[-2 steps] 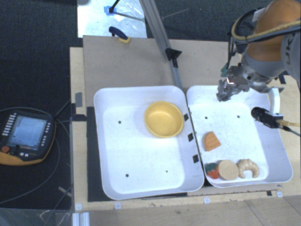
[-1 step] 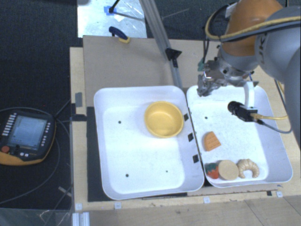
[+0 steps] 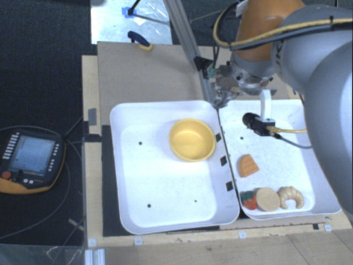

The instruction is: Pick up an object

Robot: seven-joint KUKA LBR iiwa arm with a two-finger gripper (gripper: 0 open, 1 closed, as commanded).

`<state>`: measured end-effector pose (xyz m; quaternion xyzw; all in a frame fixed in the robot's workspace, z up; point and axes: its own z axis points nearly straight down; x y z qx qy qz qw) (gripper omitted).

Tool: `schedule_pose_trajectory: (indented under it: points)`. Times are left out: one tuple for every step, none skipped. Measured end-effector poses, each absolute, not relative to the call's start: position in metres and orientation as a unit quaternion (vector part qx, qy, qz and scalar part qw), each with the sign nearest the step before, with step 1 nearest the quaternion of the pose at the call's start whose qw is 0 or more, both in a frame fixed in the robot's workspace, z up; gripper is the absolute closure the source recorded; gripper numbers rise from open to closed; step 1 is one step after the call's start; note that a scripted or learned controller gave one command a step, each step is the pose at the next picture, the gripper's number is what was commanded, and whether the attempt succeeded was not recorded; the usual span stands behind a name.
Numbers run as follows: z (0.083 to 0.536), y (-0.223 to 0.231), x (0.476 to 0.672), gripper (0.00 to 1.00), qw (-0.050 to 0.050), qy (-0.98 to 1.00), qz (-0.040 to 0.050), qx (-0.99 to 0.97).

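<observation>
Yellow bowl [image 3: 192,139]: left bin [image 3: 132,203], far right part. Gripper [image 3: 223,99] over bin divider, nothing seen held; open/closed can't tell. Tip: center over bowl rim before descending.

Robot lab, teach pendant [image 3: 30,160] on dark floor, bench [image 3: 149,76] with white bins [image 3: 132,203]

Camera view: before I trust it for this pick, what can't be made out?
- Gripper: dark and small at the top of the seam between the bins; its state is unreadable.
- Red-and-green item: partly hidden behind the round tan piece; identity unclear.
- Right bin: its far side is covered by the grey arm.
</observation>
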<state>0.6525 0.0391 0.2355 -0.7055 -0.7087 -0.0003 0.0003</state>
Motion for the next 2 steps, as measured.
schedule_pose_trajectory:
  points:
    - [0.2325, 0.08, 0.6665, 1.0, 0.0, -0.708, -0.0005, -0.706]
    - [0.2329, 0.0781, 0.6667, 0.0, 0.0, -0.707, -0.0004, -0.707]
